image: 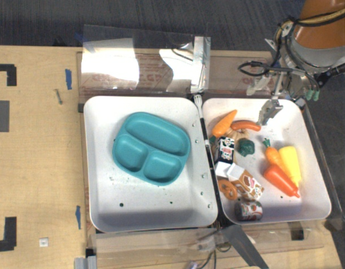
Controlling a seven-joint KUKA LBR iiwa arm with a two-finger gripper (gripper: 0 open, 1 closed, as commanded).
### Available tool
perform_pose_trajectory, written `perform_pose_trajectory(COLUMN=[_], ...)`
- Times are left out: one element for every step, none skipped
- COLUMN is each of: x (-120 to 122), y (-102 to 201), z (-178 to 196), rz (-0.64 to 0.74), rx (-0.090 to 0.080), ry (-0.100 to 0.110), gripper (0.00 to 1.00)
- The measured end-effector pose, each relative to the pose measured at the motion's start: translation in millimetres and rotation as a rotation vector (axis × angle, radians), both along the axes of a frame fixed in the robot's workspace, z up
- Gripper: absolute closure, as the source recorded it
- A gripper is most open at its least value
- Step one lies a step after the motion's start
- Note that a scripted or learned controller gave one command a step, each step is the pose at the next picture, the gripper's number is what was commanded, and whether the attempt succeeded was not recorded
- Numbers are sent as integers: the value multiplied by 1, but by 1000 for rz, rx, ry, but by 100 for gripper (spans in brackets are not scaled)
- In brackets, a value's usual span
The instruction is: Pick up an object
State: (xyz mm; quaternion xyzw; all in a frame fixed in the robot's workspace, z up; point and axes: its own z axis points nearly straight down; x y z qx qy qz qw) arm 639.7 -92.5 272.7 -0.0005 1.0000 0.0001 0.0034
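And here's the arm reaching in from the right, orange band up top, with the gripper hanging over the far end of the right bin. Fingers look slightly apart, nothing between them. Just below and left of the fingertips lies a hot dog, and beside that an orange carrot angled toward the bin's far left corner. Near the middle sits a dark green piece, with a black-and-white carton just to its left against the bin wall. On the right side, a yellow corn cob lies touching 2 orange carrots with green tops. Down at the near end there's a cluster: a white box, a pretzel, a printed packet and a small can on its side. Over in the left bin, a teal 3-compartment tray sits alone, well apart from the gripper
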Motion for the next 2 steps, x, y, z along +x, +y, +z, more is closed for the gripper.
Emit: perform_pose_trajectory(x=[-56, -70], y=[-41, -93], z=[-81, -183], rz=[29, 33], rx=[0, -3], ry=[7, -6], gripper=[0, 0])
